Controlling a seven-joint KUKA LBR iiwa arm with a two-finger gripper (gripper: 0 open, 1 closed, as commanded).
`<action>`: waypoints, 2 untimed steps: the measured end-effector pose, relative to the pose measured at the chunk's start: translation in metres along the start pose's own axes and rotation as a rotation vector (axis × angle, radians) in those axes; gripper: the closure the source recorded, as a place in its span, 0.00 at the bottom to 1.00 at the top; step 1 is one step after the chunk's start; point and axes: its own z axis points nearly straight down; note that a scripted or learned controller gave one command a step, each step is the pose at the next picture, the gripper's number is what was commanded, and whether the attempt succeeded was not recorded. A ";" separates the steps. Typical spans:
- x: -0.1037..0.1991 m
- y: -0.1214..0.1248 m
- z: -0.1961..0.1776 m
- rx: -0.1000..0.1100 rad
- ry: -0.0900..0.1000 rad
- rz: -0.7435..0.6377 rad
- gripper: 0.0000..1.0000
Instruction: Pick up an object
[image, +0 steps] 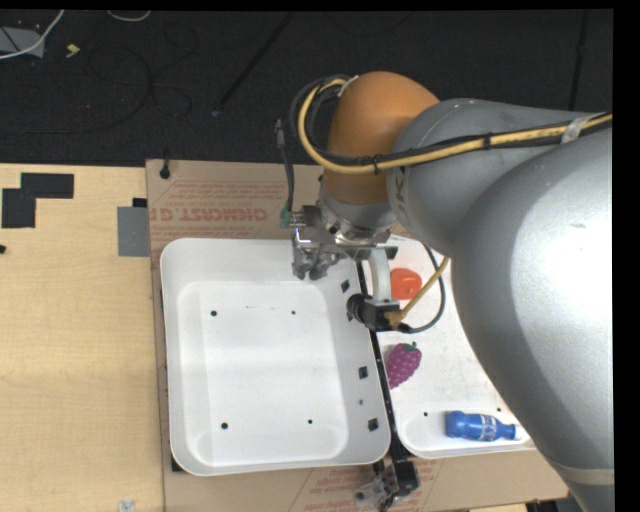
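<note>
- Left bin (180, 330): a shallow white tray with rounded corners and small dark dots on its floor; its right wall touches the neighbouring tray along a dark clipped seam.
- Gripper (312, 262): the metal finger assembly hangs below the orange-banded wrist, over the far right corner of the left bin. Whether it is released or clenched cannot be told from this slant, and no object is visible in it or touching it.
- Orange object (405, 283): lies in the right bin just beside the arm's black cable, partly hidden by it. It looks like a small rigid plastic piece, probably light; its exact shape is unclear.
- Purple grape cluster (402, 363): lies near the seam wall of the right bin, nearer the camera than the orange piece. It appears to be a toy, bumpy and probably light; a grip across its widest part seems the safest hold.
- Blue bottle (480, 427): lies on its side in the near part of the right bin (440, 452). It is likely smooth, light and prone to roll; a grip across the body is advisable.
</note>
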 end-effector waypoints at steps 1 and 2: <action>-0.016 -0.025 0.000 0.004 -0.005 0.006 1.00; 0.072 -0.023 -0.038 -0.003 0.000 -0.001 1.00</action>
